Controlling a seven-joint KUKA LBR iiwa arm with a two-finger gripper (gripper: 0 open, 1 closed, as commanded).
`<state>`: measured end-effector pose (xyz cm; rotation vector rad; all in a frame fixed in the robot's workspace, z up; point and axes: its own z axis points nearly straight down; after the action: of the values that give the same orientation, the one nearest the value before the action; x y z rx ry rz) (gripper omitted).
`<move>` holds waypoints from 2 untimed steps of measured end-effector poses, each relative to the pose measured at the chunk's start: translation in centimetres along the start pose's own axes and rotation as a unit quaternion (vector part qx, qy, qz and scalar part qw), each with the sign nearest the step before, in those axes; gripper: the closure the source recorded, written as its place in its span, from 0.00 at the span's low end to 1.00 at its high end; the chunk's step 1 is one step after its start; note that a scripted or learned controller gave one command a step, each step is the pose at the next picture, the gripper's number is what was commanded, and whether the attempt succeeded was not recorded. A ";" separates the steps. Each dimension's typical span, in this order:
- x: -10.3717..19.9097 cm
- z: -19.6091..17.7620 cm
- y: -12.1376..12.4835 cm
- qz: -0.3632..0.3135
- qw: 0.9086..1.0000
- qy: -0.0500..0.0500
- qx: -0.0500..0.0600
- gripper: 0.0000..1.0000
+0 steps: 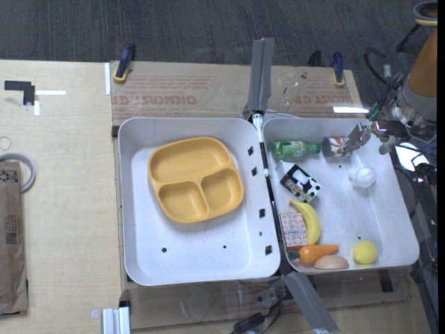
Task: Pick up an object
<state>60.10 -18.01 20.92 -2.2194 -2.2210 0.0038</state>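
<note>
My gripper [359, 138] hangs over the far right corner of the right bin [389, 207], reaching in from the right. Just left of it lies a small red and white item [335, 145]. A white ball [361, 177] rests a little below the gripper. The same bin holds a green bottle [295, 148] on its side, a black and white box [300, 183], a banana [308, 219], a red patterned packet [293, 229], a carrot [318, 252], a beige lump [332, 262] and a lemon [365, 252]. I see nothing held by the gripper.
The left bin [139, 242] holds a yellow divided plate [196, 179]. A grey divider bar [261, 75] runs up from between the bins. Cardboard [181, 89] lies behind them, held by blue clamps [125, 61]. Cables [417, 165] hang by the right bin's edge.
</note>
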 end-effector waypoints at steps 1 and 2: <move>6.1 8.4 -5.4 -0.014 1.000 0.000 0.000 0.00; 8.4 11.5 -11.9 -0.004 1.000 -0.001 -0.004 0.00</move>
<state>48.15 -9.64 9.49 -2.2164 -2.2345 -0.0043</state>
